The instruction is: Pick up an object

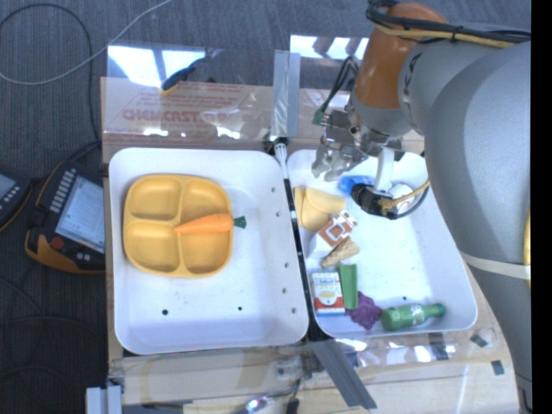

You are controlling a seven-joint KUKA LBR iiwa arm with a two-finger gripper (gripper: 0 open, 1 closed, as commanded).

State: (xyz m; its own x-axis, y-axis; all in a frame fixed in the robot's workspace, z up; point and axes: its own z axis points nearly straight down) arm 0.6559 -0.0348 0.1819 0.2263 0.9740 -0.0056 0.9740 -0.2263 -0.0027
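My gripper [329, 167] hangs over the far left part of the right bin [431, 257], just above a pale yellow cheese wedge [317, 205]. A small blue thing [348, 185] peeks out beside the gripper. Nearer in the bin lie an orange and white box [341, 228], a tan bread piece [340, 252], a red and white carton [325, 290], a green stick [348, 285], a purple lump [365, 310] and a green bottle [412, 316]. Nothing shows between the gripper's fingers.
The left bin [155, 317] holds a yellow divided plate [164, 231] with an orange carrot [209, 224] lying across it. A handheld controller [65, 218] lies off the bench at the left. The grey arm covers the right bin's far right side.
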